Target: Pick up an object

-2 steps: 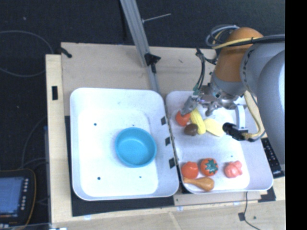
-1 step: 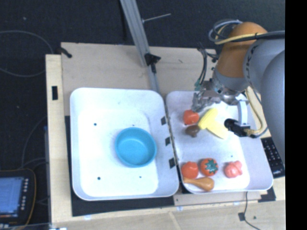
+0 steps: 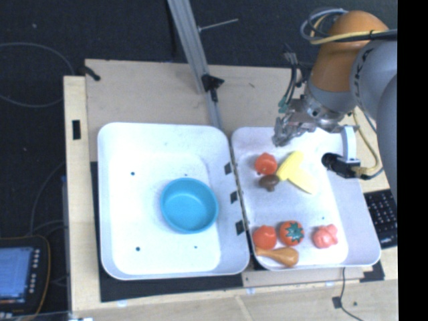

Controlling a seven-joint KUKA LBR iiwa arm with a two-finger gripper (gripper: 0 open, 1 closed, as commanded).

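**Two bins, one arm: contents at this moment**

Tabletop (image 3: 154, 92): pale wood, carrying two shallow white bins side by side.

Left bin (image 3: 127, 152): holds a blue bowl (image 3: 189, 205), upright, sitting right of the bin's centre and toward the near side.

Right bin (image 3: 351, 212): holds the loose items, in two groups.
- Far group: a small orange-red ball (image 3: 265, 163); just beside it on the right, a yellow wedge (image 3: 294, 171) lying at a slant; a little brown piece (image 3: 269, 182) below the ball, touching or nearly touching both (contact too fine to judge).
- Near group, along the front wall: a second orange-red ball (image 3: 265, 236); a tomato with a green top (image 3: 291, 232) just to its right; a tan pear-shaped piece (image 3: 278, 255) lying on its side beneath those two; a pink-red lump (image 3: 324, 236) standing apart to the right.

Arm: grey with an orange band (image 3: 341, 45), reaching in from the right over the far end of the right bin.

Fingers (image 3: 286, 134): point down over the bin's far left corner, just above the far group and clear of it. Whether they are spread or closed cannot be told; nothing is seen between them.

A grey metal rail (image 3: 190, 42) runs slantwise across the far side of the tabletop.
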